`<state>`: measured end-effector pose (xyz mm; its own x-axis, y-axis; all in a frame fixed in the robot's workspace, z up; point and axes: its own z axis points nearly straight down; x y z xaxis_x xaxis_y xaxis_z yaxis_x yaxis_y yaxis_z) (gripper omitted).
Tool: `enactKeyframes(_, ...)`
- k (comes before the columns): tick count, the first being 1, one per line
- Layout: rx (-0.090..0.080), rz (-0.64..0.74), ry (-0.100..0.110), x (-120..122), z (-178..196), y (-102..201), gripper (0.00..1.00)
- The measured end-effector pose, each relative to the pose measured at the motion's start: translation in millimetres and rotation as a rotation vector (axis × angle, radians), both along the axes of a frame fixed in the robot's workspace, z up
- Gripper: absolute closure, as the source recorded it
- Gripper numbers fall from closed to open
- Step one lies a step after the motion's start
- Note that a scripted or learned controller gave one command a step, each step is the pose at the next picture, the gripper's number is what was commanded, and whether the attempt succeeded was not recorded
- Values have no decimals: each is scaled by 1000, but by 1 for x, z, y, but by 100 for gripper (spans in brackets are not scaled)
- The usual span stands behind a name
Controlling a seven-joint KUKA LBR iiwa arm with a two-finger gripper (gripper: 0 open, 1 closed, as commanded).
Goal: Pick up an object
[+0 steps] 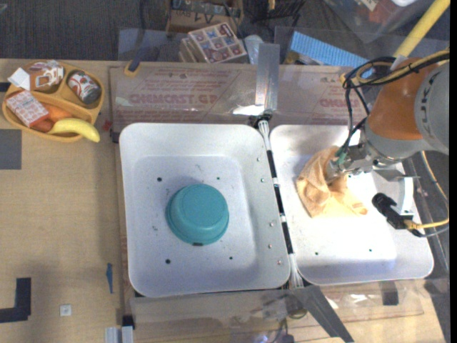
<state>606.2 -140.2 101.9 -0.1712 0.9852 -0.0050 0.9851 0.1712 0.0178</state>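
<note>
Tan cloth point(321, 188) beneath end effector point(337, 166)

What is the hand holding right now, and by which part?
It cannot be told. The hand sits at the upper right edge of the tan cloth in the right bin, which bunches up there.

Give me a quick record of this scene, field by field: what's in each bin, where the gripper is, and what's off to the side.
left bin: teal bowl, upside down, near the middle
right bin: crumpled tan cloth, left part
gripper: down at the cloth's upper right edge; grasp not discernible
arm: enters from the right
bench, far left: yellow tray with a banana and packaged items
</note>
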Motion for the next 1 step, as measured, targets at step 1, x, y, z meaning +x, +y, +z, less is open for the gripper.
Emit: enactKeyframes(1, -1, 231, 16, 14, 132, 64, 100)
